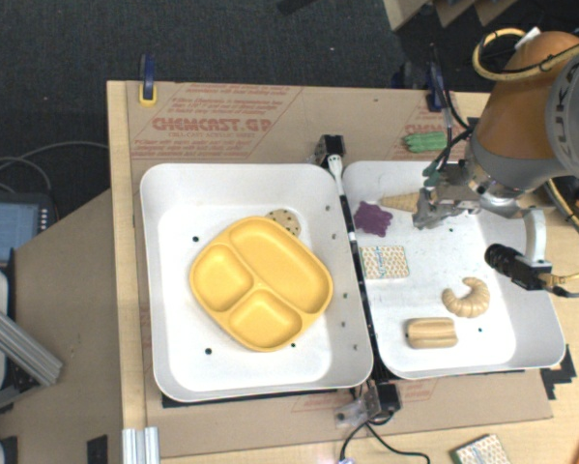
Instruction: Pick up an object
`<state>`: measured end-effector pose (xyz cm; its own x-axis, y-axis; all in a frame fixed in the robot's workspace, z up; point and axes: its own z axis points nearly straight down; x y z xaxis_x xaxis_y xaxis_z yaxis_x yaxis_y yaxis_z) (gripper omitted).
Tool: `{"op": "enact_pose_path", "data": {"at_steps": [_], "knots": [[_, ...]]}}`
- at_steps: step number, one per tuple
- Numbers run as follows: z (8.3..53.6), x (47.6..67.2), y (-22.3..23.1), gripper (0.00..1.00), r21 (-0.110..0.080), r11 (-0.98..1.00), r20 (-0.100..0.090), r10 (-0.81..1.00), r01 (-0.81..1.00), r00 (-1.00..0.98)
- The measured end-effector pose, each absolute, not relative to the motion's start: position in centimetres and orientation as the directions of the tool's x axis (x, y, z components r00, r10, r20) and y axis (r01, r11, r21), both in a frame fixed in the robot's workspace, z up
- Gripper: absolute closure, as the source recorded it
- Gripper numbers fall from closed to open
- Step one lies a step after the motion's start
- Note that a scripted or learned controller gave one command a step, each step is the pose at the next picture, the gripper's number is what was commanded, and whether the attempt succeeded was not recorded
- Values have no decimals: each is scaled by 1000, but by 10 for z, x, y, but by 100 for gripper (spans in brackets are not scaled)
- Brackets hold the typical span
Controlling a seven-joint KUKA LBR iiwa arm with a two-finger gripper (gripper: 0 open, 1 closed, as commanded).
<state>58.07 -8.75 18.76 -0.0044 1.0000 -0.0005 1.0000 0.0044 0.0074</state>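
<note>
- On the cardboard sheet that covers the surface, red print reads "CHEMCAST GP"; a second, partly hidden print of it sits near the arm.
- The tool hangs over the far part of the right bin; whether it is open or closed cannot be told, and nothing shows gripped in it.
- Just beside the tool, to the left, lie a cone and a purple toy.
- Nearer the camera in the same bin lie a patterned square, a croissant and a bread roll, all well apart from the tool.
- The left bin holds a yellow divided plate, with a cookie at its far edge.
- A green object lies on the cardboard beyond the right bin.
</note>
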Motion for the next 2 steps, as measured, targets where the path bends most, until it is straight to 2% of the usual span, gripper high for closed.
{"op": "enact_pose_path", "data": {"at_steps": [1, 2], "knots": [[138, 574, -96, 100, -7, -1, 1, 1000, 1000, 1], [151, 569, -100, 100, -2, 0, 1, 1000, 1000, 0]]}}
